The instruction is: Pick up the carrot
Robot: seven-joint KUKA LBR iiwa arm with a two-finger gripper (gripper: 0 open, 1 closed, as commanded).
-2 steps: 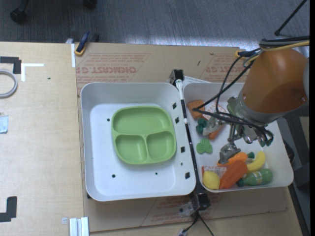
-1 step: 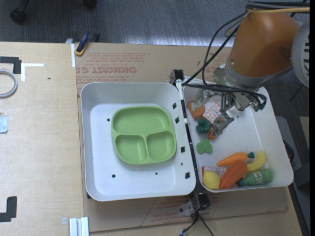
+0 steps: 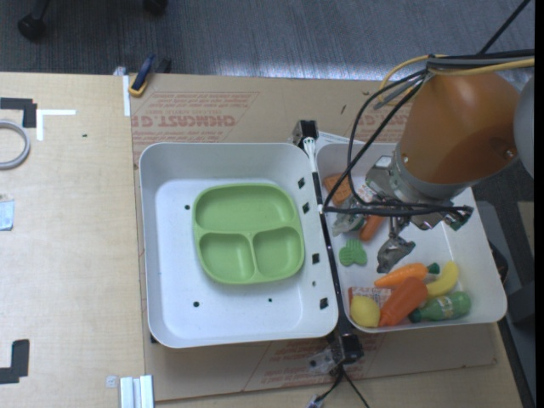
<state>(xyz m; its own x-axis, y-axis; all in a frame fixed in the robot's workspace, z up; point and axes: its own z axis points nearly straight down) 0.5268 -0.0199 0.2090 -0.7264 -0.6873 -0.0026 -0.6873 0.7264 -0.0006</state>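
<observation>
2 shallow white bins sit side by side on the bench: the left bin [image 3: 161, 253] and the right bin [image 3: 481, 253].

Left bin: 1 green divided plate [image 3: 248, 232] with 3 compartments, lying flat near the centre.

Right bin: a cluster of toy food at the near end. Counted there: 2 orange carrot-shaped pieces, the upper carrot [image 3: 401, 274] lying roughly level and the lower carrot [image 3: 402, 302] tilted beneath it, the 2 touching; 1 yellow lemon [image 3: 365, 311] at the near left corner, beside the lower carrot; 1 banana [image 3: 444, 279] just right of the carrots; 1 green bottle-shaped item [image 3: 444, 307] below the banana. Separately, 1 small green leafy piece [image 3: 353, 254] lies near the dividing wall, and more orange pieces [image 3: 367, 226] lie partly hidden under the arm; their number cannot be told.

The gripper [image 3: 396, 252] hangs over the right bin, just above the upper carrot. Whether it is spread or pressed together cannot be told.
</observation>
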